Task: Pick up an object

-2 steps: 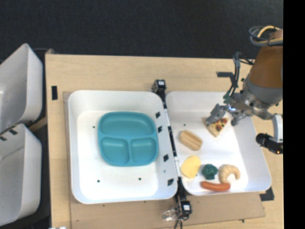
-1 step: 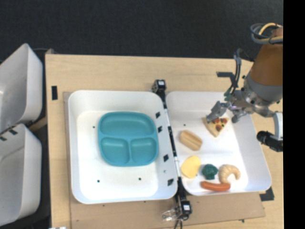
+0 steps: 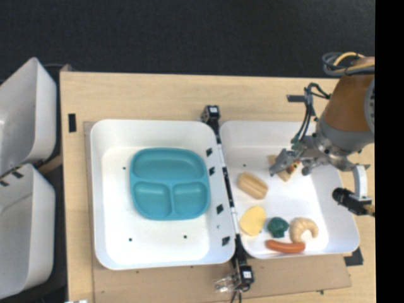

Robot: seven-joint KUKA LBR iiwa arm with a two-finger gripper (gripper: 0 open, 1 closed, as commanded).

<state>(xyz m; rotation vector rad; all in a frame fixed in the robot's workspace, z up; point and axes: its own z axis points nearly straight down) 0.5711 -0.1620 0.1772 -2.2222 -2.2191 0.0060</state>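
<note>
A pale wooden worktop [image 3: 76, 232] carries two shallow white bins side by side. The left bin [image 3: 113, 245] holds a teal divided plate [image 3: 169, 183] with three compartments, lying flat near the bin's middle. The right bin [image 3: 334, 232] holds the small objects.

The grey arm [image 3: 346, 109] with its orange band reaches in from the right and is partly cut off at that side. Its end effector [image 3: 291, 163] sits low over the upper part of the right bin. Cables and dark parts crowd the tip, so it is too cluttered to tell how far apart the fingers stand. A small tan block [image 3: 282, 170] lies right at the tip; whether it is gripped or only touched is unclear.

Just below and to the left lies a tan bread roll [image 3: 252, 185]. Along the bin's lower edge sit a yellow slice-shaped piece [image 3: 252, 221], a dark green round object [image 3: 277, 226], a pale croissant-like piece [image 3: 304, 228], and a red sausage [image 3: 285, 247] nearest the rim. These four lie close together, well apart from the end effector.
</note>
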